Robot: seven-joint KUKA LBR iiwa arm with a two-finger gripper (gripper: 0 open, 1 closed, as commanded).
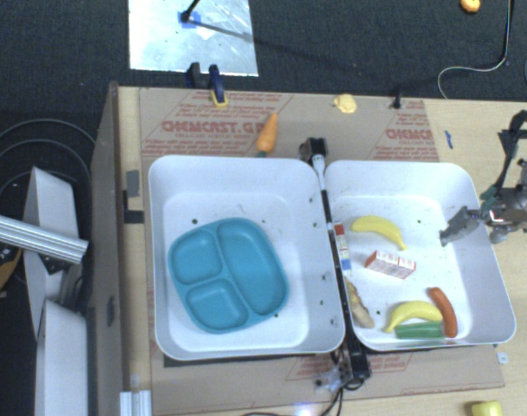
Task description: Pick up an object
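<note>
Clearly poised at right bin's edge: claw, holding nothing, spread not discernible. Risk: clipping rim; banana and carton well leftward, beyond reach.

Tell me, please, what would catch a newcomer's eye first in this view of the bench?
The blue divided plate stands out, lying alone in the left bin. The right bin holds small food items: two bananas, a red sausage and a small red and white box. The gripper reaches in at that bin's right edge.
</note>
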